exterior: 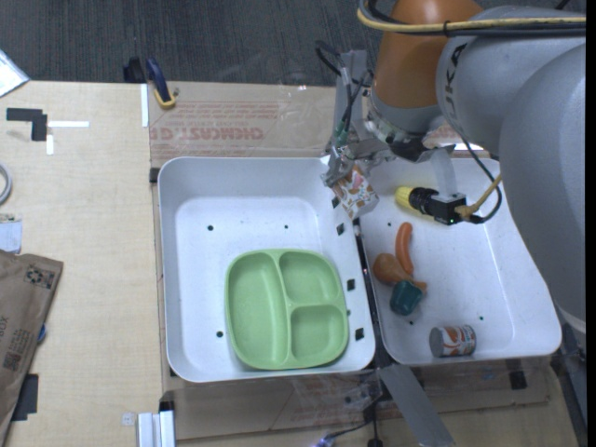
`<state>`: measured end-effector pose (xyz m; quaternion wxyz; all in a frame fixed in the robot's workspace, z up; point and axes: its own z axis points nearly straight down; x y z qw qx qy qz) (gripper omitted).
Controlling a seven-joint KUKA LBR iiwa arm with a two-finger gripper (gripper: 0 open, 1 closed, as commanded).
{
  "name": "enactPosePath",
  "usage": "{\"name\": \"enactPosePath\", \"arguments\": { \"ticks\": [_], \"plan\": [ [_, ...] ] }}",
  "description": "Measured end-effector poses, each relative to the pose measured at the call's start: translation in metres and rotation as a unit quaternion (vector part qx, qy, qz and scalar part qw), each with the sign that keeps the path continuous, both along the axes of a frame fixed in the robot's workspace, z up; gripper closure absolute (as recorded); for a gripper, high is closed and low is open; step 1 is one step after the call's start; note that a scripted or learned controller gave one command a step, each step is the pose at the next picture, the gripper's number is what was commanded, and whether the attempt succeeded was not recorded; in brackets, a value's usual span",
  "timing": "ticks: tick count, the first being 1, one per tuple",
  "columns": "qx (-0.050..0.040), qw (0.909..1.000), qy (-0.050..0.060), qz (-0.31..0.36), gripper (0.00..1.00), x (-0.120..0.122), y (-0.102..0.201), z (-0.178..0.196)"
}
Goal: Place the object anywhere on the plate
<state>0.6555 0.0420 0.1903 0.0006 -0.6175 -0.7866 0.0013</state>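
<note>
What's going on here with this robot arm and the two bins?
The grey arm reaches in from the right. Its gripper is over the wall between the two white bins, with a small patterned packet right below it. Whether the packet is actually gripped is unclear. The green divided plate in the left bin has nothing on it yet. A can, a teal piece and orange toy food lie in the right bin.

right bin (507, 259): orange sausage (402, 240) | teal piece (406, 298) | can (453, 341) lying on side
</note>
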Motion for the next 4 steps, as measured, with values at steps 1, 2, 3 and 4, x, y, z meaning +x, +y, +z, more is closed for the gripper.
{"name": "enactPosePath", "arguments": {
  "ticks": [1,2,3,4],
  "plan": [
    [0.0001,0.9999,-0.001,0.012,1.0,-0.055,0.065,-0.065],
    [0.0001,0.9999,-0.001,0.011,0.0,-0.055,0.064,-0.065],
    [-0.0005,1.0,0.0,0.009,1.0,-0.055,0.062,-0.057],
    [0.0018,0.9931,0.0,-0.117,1.0,-0.147,0.137,-0.069]
  ]
}}
